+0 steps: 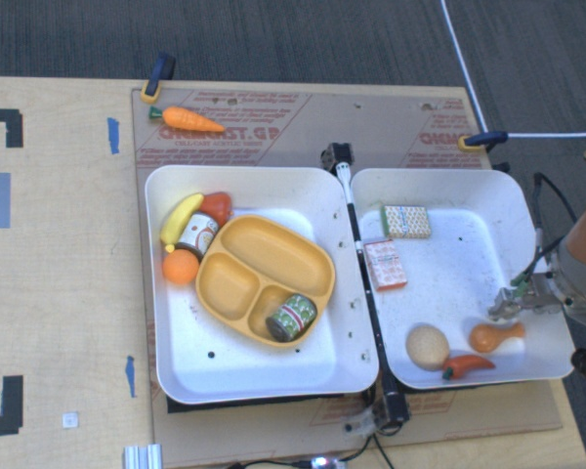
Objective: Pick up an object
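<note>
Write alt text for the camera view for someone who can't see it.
A robot gripper hovers low at the right bin's right side, just above an orange toy drumstick. The left bin holds a yellow divided plate with a small can in it.

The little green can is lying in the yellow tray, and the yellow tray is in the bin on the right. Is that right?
Almost. The green can does lie in the yellow tray, but the camera view shows that tray sitting in the left bin, not the right one. The right bin has other things in it, such as two small boxes and a pale egg.
</note>
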Robot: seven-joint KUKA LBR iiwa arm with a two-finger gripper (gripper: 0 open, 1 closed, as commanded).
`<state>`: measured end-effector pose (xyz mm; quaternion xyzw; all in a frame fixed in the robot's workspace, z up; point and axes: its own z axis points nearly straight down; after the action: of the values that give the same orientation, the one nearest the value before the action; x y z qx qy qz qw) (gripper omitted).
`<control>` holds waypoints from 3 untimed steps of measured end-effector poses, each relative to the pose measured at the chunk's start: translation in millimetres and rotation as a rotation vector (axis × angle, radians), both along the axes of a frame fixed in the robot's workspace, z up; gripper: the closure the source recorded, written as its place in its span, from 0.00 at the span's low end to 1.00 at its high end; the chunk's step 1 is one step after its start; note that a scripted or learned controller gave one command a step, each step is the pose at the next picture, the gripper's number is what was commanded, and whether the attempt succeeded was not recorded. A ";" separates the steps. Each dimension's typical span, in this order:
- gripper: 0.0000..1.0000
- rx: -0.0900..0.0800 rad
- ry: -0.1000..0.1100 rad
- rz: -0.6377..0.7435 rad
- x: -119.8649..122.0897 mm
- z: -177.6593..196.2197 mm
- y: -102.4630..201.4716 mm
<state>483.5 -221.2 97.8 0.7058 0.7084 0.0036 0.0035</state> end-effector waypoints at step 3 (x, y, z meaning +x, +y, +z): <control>1.00 -0.004 0.001 -0.004 -1.5 -0.9 37.2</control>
<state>482.0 -184.0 96.9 0.7072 0.7070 0.0018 0.0043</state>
